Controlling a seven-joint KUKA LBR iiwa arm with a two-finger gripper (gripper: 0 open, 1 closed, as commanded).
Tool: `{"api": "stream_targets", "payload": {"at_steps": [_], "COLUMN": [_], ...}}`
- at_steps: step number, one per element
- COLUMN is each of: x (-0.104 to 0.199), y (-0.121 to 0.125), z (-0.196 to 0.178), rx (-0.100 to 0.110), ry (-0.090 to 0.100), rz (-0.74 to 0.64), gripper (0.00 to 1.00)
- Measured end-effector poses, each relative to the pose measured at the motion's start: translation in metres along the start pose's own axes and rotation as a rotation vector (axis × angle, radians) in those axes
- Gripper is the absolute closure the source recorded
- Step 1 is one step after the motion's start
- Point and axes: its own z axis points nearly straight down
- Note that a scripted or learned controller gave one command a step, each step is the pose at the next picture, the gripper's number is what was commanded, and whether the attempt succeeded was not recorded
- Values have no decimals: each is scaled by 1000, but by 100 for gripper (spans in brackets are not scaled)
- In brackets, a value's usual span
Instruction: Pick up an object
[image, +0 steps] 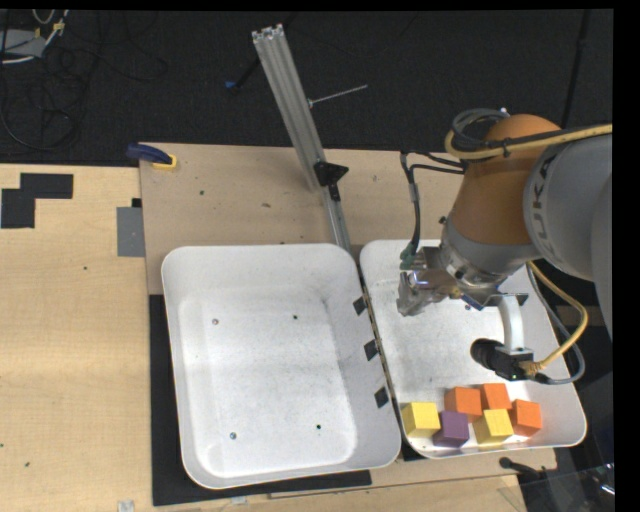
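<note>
Nearest to the camera, at the bottom edge of the right bin (400, 345), lies a small cluster of blocks. I count two yellow blocks (421, 416), three orange blocks (464, 401) and one purple block (454, 428); they sit close together, several of them touching, and the exact borders between them are hard to make out. These blocks are the things to pick up, and all of them lie on the bin floor.

Higher in the same bin, the gripper (412, 296) hangs over the bare upper part of the floor, well apart from the blocks. It is small and partly covered by the wrist and cables, so I cannot tell how its fingers stand. Nothing is visible between them.

On the right side, the grey arm (570, 205) with its orange band (500, 185) is cut off by the frame edge and hides the far right corner of this bin.

Beside it, the left bin (185, 270) shows a white floor with a few small dark dots.
</note>
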Motion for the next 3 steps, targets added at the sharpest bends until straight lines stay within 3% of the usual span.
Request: {"api": "stream_targets", "payload": {"at_steps": [3], "x": [122], "y": [46], "z": [-4], "rx": [-2], "ry": [-1], "rz": [1], "gripper": [100]}}
